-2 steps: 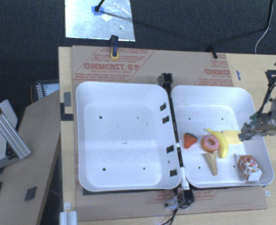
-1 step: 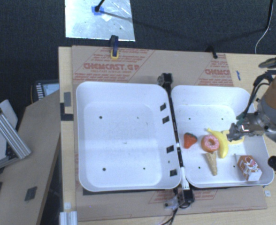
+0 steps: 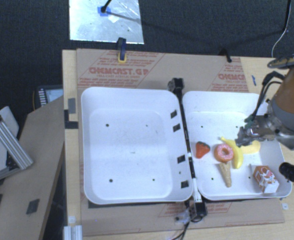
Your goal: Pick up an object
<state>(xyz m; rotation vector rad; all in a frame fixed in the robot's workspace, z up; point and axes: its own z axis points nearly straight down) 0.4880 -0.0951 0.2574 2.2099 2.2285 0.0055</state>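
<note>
Seen from above the bench (image 3: 152, 64), the pincer (image 3: 245, 136) hangs low over the right bin (image 3: 207, 104), right at the banana (image 3: 235, 151); its grip cannot be made out. A doughnut (image 3: 224, 153), strawberry (image 3: 202, 149), ice-cream cone (image 3: 226, 174) and small box (image 3: 265, 179) lie close by. The left bin (image 3: 132, 144) sits alongside.

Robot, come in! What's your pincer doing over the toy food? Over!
Pincer low in the right bin, right over the banana. Nothing seen gripped. Donut touches the banana; strawberry, cone and cake slice close by.
</note>
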